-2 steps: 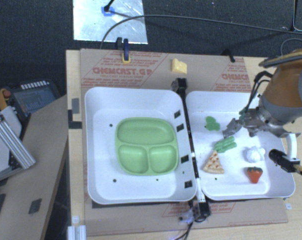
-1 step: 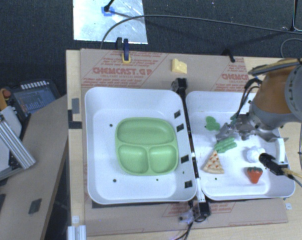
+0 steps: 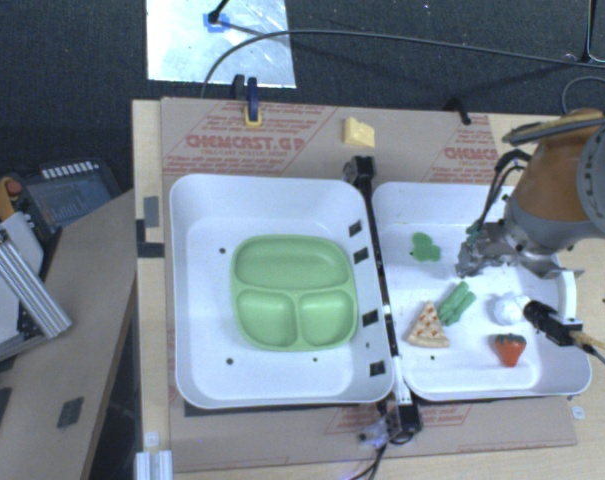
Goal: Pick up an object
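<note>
Two white bins sit side by side on the bench. A green divided plate (image 3: 290, 290) lies in the left bin (image 3: 197, 268). In the right bin (image 3: 452, 203), the gripper (image 3: 474, 258) hangs low near the middle; whether it is clenched or released cannot be told. A small green piece (image 3: 425, 247) lies just beside it on its left. Below it lie a green pod (image 3: 456, 302), a pizza slice (image 3: 428, 327), a white lump (image 3: 504, 309) and a strawberry (image 3: 510, 348).
</note>
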You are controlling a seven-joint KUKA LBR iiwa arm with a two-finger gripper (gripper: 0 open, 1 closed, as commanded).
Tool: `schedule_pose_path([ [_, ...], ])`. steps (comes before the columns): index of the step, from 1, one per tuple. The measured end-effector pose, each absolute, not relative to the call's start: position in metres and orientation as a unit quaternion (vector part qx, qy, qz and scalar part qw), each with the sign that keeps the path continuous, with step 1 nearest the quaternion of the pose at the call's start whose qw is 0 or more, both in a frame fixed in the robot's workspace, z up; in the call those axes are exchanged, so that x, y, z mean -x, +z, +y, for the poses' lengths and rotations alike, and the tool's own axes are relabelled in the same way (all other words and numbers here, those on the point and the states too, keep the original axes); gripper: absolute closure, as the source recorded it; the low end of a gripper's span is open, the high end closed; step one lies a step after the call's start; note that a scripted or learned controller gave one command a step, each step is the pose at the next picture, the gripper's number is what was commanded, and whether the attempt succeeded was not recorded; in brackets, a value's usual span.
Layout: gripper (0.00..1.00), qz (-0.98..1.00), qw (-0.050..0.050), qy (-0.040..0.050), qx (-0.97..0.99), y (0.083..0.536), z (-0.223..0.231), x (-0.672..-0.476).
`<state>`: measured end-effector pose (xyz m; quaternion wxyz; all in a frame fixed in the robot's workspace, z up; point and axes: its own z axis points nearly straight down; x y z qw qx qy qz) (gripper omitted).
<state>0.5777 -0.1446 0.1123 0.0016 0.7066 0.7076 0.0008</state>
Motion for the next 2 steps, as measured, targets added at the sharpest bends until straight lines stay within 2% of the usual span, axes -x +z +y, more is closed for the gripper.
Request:
schedule_pose_path([
  [2, 1.0, 0.708, 0.004, 0.0019, -0.706, 0.228, -0.158, -0.573],
])
